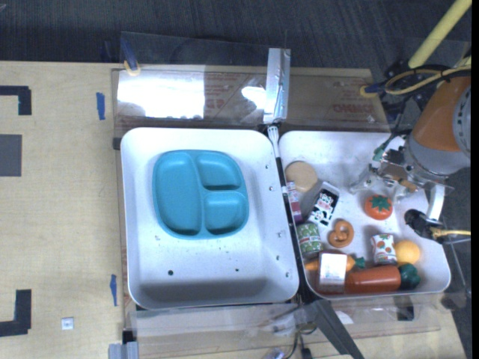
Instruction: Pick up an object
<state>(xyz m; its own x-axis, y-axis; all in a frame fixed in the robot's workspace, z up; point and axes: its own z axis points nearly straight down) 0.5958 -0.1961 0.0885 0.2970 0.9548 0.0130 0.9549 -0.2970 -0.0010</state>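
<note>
pincer poised over the cluttered right bin

2 white bins are seen side by side on the tabletop (60, 200). in the left bin (142, 275) a blue divided plate (200, 193) is laid flat. the right bin (337, 148) is crowded: a tan round piece (301, 173), a black-and-white carton (324, 206), a pretzel (340, 232), a green-labelled can (308, 239), a small red-and-white can (384, 248), a yellow lemon (408, 253), a red bottle (372, 278) and a white-labelled jar (332, 268) near the front wall. a red tomato (379, 206) is found in the right half of that bin. the pincer (394, 176) is placed just above and beside the tomato, on the arm (443, 126) reaching in from the right. whether the pincer is wide or narrow cannot be told, and nothing is seen gripped in it.
</note>
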